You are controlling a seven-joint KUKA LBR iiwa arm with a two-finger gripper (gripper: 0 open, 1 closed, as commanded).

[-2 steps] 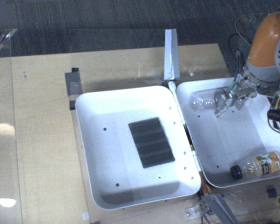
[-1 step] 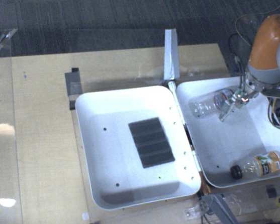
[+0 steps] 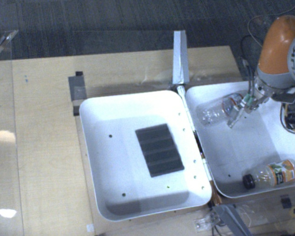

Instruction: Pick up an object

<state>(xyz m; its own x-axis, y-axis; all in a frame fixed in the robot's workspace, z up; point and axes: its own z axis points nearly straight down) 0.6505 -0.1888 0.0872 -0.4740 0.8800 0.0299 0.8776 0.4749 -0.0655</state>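
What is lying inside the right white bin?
Inside the right bin lie a clear plastic bottle near its far wall and a black-capped bottle near its front wall. The gripper reaches in beside the clear bottle, covering part of it.

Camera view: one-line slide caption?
Gripper beside clear bottle in right bin; capped bottle nearby; black tray in left bin.

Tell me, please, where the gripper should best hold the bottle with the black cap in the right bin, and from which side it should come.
Probably grip the bottle across its body at the yellow label, coming straight down from above. It lies on its side near the right bin's front wall, cap pointing left, so fingers should close across its width.
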